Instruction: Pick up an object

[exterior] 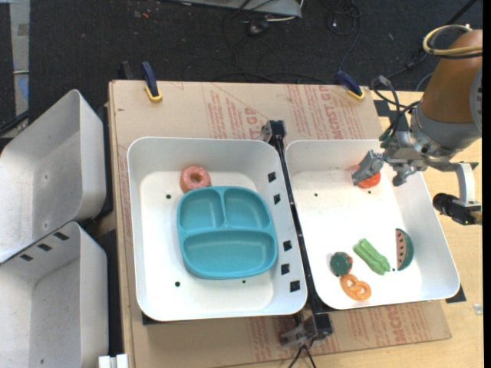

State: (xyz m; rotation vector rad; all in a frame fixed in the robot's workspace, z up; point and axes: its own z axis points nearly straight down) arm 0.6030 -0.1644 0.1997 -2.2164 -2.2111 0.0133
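Note:
My gripper hangs over the far part of the right bin, its two fingers spread apart, so it is open. A small red object lies on the bin floor right under the left fingertip, not clamped between the fingers. Nearer the front of the same bin lie a green pickle-like piece, a dark green and red round toy, an orange pretzel and a watermelon slice.
The left bin holds a blue divided tray and a pink donut behind it. A black divider runs between the bins. Two white spare bins stand at the far left.

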